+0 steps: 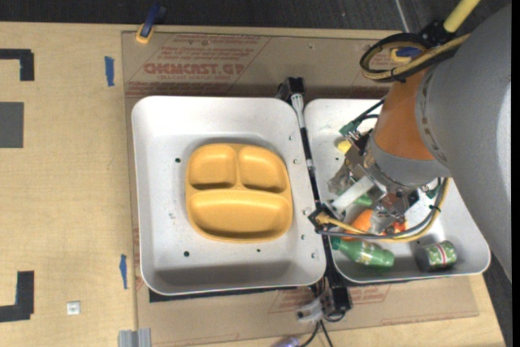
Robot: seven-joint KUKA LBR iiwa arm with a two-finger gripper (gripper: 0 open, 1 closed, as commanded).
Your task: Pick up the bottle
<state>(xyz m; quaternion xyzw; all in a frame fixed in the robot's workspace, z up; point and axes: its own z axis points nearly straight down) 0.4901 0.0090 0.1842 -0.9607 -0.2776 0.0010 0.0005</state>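
A green bottle (pixel 367 253) lies on its side near the front edge of the right bin (pixel 467 244), its neck pointing left. My gripper (pixel 368 197) reaches down into the middle of that bin, just behind the bottle, under the grey wrist and orange band. It hangs over a white object (pixel 351 195) and an orange item (pixel 361 219). The arm hides much of the bin's middle and back.
A small green can (pixel 436 254) lies at the right bin's front right corner. The left bin (pixel 154 175) holds a yellow divided tray (pixel 239 190). Cables and a clamp run along the divider between the bins (pixel 305 150).
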